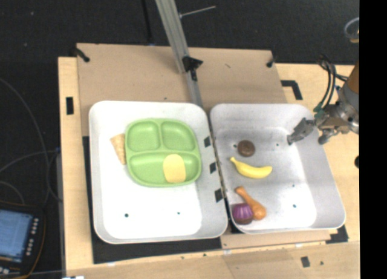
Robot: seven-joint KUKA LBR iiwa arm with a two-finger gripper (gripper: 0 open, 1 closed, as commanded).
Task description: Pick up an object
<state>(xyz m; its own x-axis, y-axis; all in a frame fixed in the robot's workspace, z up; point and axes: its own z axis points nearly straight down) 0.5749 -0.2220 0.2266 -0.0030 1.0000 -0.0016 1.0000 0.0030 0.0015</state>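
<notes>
Down in the right bin (314,208), a yellow banana (251,169) lies near the middle, its long side going left to right, with the thin end at the left. Just above it sits a brown ball (245,147). A carrot (251,202) and a purple onion (242,213) touch at the front edge. The gripper (309,131) hangs over the bin's top right corner, open and holding nothing. The arm is cut off at the right. The left bin (151,223) holds a green plate (162,152), which half hides a cracker (118,146)
</notes>
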